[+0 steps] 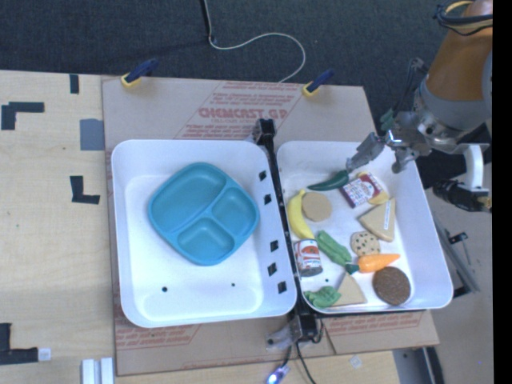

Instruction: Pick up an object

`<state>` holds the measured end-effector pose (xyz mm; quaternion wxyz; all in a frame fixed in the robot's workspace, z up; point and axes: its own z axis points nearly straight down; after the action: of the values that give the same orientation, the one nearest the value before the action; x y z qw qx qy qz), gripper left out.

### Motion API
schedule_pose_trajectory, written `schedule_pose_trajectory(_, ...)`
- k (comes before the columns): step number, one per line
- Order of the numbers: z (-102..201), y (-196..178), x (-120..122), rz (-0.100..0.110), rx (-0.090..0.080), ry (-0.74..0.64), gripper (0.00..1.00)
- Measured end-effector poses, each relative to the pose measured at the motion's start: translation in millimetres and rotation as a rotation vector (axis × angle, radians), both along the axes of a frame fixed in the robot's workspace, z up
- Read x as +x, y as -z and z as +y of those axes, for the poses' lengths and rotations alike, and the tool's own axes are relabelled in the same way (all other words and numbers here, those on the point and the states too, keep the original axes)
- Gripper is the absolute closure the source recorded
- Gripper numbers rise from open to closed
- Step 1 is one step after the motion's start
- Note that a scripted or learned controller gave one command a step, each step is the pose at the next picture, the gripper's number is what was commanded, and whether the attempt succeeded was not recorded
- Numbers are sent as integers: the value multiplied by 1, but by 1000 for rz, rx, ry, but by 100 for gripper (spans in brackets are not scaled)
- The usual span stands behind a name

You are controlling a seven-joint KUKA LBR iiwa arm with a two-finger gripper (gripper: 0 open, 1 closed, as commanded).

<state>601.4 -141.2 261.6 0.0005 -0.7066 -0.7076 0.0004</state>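
Observation:
My gripper (379,158) hangs open over the far part of the right bin (428,214), and I see nothing between its fingers. Just below it lie a red snack packet (362,189) and a dark green pepper (327,183). Toy food is scattered through the rest of that bin: a banana (298,214), a tan round biscuit (317,207), a cheese wedge (381,221), a green pickle (334,248), a chip cookie (364,242), a carrot (377,262), a brown patty (392,285) and a small can (309,258).
The left bin (132,238) holds a blue divided plate (204,212). A black clip-lined divider (276,214) joins the two bins. Both bins rest on a cardboard sheet (232,110) held by clamps. A white cable (256,42) loops behind it.

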Motion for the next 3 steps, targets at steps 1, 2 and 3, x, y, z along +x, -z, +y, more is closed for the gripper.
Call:
schedule_pose_trajectory(1,83,-61,-74,-1,3,-7,0)
schedule_pose_trajectory(2,171,-86,-120,0,3,-10,0)
schedule_pose_trajectory(3,166,-94,-118,2,0,-2,100)
